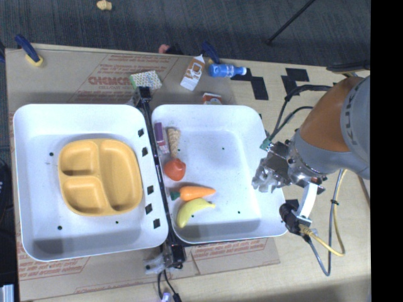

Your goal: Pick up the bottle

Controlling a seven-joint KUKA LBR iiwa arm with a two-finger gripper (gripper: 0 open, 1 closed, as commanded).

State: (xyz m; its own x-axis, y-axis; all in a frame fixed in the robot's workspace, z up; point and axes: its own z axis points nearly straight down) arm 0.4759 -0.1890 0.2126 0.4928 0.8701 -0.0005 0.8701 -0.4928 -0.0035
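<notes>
Your gripper (272,173) hangs over the right rim of the right bin (242,128), and from this angle you cannot tell whether it is parted or closed; nothing shows in its grasp. Going down by size: the left bin (31,168) holds 1 yellow divided plate (101,175). The right bin carries 4 small things along its left side: a banana (192,211), a carrot (196,192), a red-orange toy (175,168) and a slim purple-and-tan item (167,138) that you cannot identify surely. The only clear bottle (225,70) is the blue one, lying on its side on the cardboard behind the right bin, well apart from your gripper. Judge the task as barely begun: no approach is lined up, and reach, grasp and lift all remain.
</notes>
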